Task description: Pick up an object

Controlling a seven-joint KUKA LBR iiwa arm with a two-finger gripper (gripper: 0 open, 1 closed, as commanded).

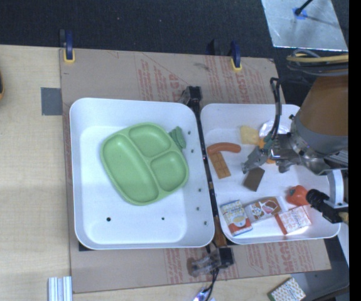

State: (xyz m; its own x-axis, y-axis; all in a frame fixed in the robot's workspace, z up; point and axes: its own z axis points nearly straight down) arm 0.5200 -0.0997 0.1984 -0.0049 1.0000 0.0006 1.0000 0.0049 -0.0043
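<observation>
My gripper (254,162) hangs low over the middle of the right bin (210,187), reaching in from the right. Directly under its tip lies a dark brown block (253,180); I cannot see whether they touch. To its left are an orange-red sausage (224,148) and a tan cracker strip (220,165). A pale yellow piece (250,135) sits just behind the gripper. Along the bin's front lie a small carton (235,217), a printed packet (263,207) and a red-and-white box (295,219). A red-orange object (296,195) lies at the right.
The left bin (86,224) holds a green divided plate (144,163) with a small dark green piece (178,138) at its far right edge. The arm's bulky grey body (321,124) overhangs the right bin's right side. Blue clamps (235,54) hold the cardboard underlay.
</observation>
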